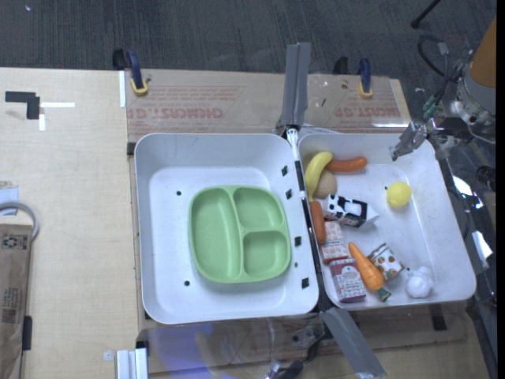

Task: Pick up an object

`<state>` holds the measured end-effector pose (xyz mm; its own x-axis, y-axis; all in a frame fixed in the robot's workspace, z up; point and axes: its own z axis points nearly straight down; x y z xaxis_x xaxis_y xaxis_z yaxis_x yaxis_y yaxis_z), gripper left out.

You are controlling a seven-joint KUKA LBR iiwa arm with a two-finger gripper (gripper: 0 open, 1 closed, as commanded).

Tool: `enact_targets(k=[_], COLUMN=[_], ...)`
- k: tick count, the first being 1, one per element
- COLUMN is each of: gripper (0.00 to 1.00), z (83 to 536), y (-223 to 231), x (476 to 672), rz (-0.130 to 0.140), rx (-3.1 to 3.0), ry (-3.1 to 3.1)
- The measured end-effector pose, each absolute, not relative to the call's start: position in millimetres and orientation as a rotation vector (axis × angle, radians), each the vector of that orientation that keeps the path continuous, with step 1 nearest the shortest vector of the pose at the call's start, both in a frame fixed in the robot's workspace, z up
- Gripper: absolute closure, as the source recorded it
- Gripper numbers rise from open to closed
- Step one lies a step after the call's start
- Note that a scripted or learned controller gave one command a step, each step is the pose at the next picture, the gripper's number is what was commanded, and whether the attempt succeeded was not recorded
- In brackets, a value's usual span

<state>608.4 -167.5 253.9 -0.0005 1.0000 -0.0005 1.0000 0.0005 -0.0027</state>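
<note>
The cardboard sheet point(237, 105) behind the two bins carries red printed lettering that appears reversed and upside down; it is too faint to read with certainty. A brown paper bag point(13, 287) at the lower left edge of the frame shows a small recycling-style mark, and its text is illegible. Two small red-and-white cartons point(346, 279) in the right bin have printed faces, too small to read.

The gripper point(409, 142) is at the upper right of the frame, above the far right corner of the right bin point(442, 235); whether it is released or clenched cannot be told here, and nothing is seen in it.

The right bin holds the objects. A banana point(316, 170) lies near the bin's upper left corner, long axis running from upper right to lower left. Just beside it an orange sausage-shaped piece point(347, 164) lies nearly level, pointing left to right. A carrot point(366, 268) in the lower middle points toward the upper left with its narrow tip. A black-and-white cow-patterned carton point(349, 210) lies near the centre, a yellow ball point(399, 194) to its right, and a white ball point(419, 283) sits in the lower right corner.

The left bin point(158, 235) holds a green divided plate point(239, 234) with three compartments.
</note>
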Motion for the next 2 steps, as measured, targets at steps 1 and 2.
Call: enact_targets(k=[1, 2], gripper=[0.0, 1.0], z=[102.2, 111.3], y=[-210.5, -212.0], x=[605.0, 604.8], rz=[-0.003, 0.0], rx=[-2.208, -2.211], ry=[-2.235, -2.233])
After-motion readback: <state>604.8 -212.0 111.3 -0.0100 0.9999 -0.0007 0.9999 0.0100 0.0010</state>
